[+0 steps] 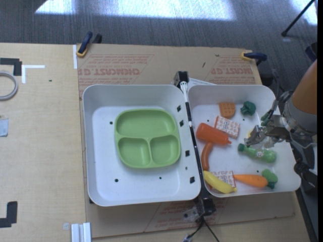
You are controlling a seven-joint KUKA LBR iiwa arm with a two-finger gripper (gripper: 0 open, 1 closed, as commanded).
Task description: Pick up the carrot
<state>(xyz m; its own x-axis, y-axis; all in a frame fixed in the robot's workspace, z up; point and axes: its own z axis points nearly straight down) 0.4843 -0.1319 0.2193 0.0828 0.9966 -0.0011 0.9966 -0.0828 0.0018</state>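
One carrot [252, 180] near bin's front edge, pincer [258, 135] well behind it

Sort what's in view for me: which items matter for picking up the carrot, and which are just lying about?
Belongs to the job:
carrot, near the front of the right bin
gripper, above the green bottle

Just lying about:
green divided plate in the left bin
banana
ketchup bottle
sausage
waffle
broccoli

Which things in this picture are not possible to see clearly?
- End effector: small and blurred in the camera view, so its state is unclear.
- Green bottle: its top is partly covered by the end effector.
- Arm: cut off by the right edge.
- Snack packet: the banana overlaps it.
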